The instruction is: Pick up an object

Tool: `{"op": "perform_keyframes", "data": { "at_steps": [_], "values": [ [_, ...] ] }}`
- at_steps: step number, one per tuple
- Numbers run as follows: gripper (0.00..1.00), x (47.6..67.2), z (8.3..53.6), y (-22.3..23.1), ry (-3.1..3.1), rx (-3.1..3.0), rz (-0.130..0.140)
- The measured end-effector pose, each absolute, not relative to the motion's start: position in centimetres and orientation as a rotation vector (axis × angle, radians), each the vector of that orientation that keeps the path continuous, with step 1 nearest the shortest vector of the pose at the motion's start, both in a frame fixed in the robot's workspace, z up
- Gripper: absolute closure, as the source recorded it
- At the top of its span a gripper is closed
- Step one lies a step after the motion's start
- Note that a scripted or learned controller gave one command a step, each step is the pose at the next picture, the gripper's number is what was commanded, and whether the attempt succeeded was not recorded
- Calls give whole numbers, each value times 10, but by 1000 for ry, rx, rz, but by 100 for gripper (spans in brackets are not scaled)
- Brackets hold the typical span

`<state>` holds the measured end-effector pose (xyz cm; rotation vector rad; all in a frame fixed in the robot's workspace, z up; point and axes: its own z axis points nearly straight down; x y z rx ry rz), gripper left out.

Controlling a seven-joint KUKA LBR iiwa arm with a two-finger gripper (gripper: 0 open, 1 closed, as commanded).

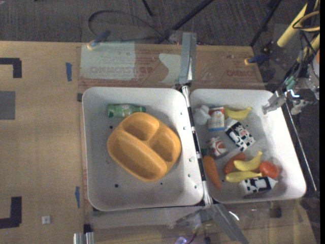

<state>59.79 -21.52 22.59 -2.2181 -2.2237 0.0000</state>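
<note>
My gripper (272,105) hangs over the right bin's (294,159) far right corner, above bare white floor, with nothing seen in it. Left of it in that bin lie a yellow banana (237,113), a red-labelled carton (217,118) and a cow-print carton (240,136). Nearer the front are a carrot (211,171), two more bananas (248,162), an orange-red ball (269,170) and a second cow-print carton (258,185).
The left bin (94,151) holds an orange divided plate (144,145) and a green bottle (125,110) behind it. A metal rail (187,65) runs back from between the bins. Cables and tripod legs lie beyond the bench; the arm's wrist (304,88) reaches in from the right.
</note>
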Motion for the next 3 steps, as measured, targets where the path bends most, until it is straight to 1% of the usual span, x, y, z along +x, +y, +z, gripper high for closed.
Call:
{"op": "perform_keyframes", "data": {
  "at_steps": [1, 2, 3],
  "values": [
    [0, 545, 142, -219, -2193, -2281, -25],
    [0, 535, 157, -213, -2201, -2246, -2],
    [0, 515, 87, -194, -2086, -2344, -14]
  ]
}}
